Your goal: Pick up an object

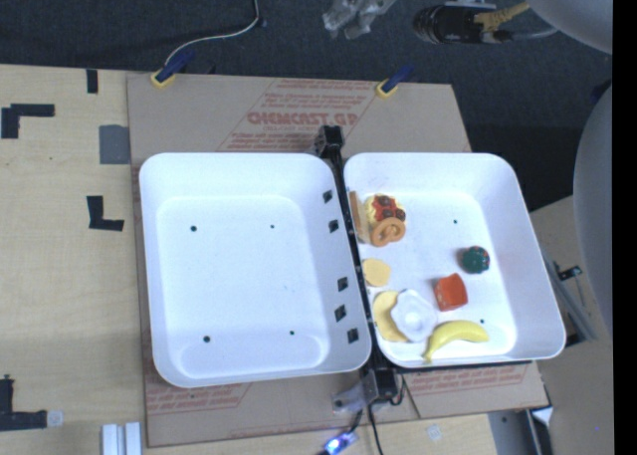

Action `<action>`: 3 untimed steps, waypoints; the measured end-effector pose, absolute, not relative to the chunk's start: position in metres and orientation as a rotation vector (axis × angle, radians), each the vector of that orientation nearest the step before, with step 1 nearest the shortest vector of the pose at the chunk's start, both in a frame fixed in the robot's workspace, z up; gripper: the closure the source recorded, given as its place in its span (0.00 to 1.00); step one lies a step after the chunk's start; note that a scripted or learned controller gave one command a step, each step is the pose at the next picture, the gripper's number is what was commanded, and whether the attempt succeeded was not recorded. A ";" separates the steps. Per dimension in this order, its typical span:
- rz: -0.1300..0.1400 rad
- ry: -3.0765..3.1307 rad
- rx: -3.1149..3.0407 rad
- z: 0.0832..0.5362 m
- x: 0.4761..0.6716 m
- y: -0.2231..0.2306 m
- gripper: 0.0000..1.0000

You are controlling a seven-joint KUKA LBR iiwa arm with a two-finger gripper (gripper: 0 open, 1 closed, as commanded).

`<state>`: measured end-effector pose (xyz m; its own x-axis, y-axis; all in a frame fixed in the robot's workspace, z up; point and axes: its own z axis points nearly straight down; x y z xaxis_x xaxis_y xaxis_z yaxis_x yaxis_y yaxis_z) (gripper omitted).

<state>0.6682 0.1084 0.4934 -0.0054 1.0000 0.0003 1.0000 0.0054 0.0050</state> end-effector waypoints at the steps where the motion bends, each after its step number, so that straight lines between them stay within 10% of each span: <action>1: 0.002 2.225 2.216 0.536 0.643 0.189 1.00; 3: -0.014 2.218 2.231 0.445 0.668 0.030 1.00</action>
